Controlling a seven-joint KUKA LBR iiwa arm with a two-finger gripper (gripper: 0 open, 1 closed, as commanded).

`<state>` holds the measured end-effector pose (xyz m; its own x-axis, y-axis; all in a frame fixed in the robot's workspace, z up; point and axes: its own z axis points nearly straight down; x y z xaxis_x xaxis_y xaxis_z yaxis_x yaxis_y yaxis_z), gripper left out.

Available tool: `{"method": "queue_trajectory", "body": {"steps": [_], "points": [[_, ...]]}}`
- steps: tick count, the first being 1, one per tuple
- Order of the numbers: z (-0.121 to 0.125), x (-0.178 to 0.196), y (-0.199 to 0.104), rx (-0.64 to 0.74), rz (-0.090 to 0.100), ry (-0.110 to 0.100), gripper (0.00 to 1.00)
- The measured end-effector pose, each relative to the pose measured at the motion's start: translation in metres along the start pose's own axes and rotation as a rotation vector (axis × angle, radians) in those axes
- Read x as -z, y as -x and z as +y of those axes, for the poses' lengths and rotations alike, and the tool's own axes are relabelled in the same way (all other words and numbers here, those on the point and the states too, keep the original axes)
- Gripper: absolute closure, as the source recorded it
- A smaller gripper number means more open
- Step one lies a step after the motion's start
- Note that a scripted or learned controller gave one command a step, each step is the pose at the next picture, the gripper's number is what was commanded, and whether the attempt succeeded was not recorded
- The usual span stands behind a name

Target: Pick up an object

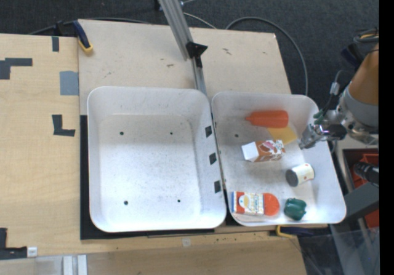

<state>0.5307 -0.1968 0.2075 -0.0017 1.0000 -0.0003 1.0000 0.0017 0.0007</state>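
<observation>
The arm (363, 98) comes in from the right side, its grey body and orange band hanging over the right rim of the right bin (320, 107). The wrist is bent down and toward the left, so the claw (309, 136) sits low at the bin's right wall, just past the rim and over the bin's inner edge. It is small and dark from here, and I cannot tell how it is set or whether it touches anything; nothing shows in its grip.

Inside the right bin lie several things. An orange carrot (268, 119) rests near the back, lying crosswise. Just in front of it is a small carton (263, 151), tipped on its side, with a yellow piece (289, 134) beside it, between the carton and the claw. A white cup (300, 174) lies on its side nearer the front right. At the front edge sit a red and white packet (255, 203) and, just beside it, a dark green lump (295, 208).

The left bin (98, 144) stands touching the right one on the wooden surface (31, 157). A grey metal bar (172, 9) slants down from the top to the seam between the bins.
</observation>
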Motion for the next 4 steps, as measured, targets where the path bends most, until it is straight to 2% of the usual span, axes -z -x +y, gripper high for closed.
{"method": "queue_trajectory", "body": {"steps": [2, 4], "points": [[0.025, -0.013, -0.111, 0.006, 0.003, -0.003, 1.00], [0.064, 0.012, -0.225, 0.006, 0.002, 0.000, 1.00]]}}
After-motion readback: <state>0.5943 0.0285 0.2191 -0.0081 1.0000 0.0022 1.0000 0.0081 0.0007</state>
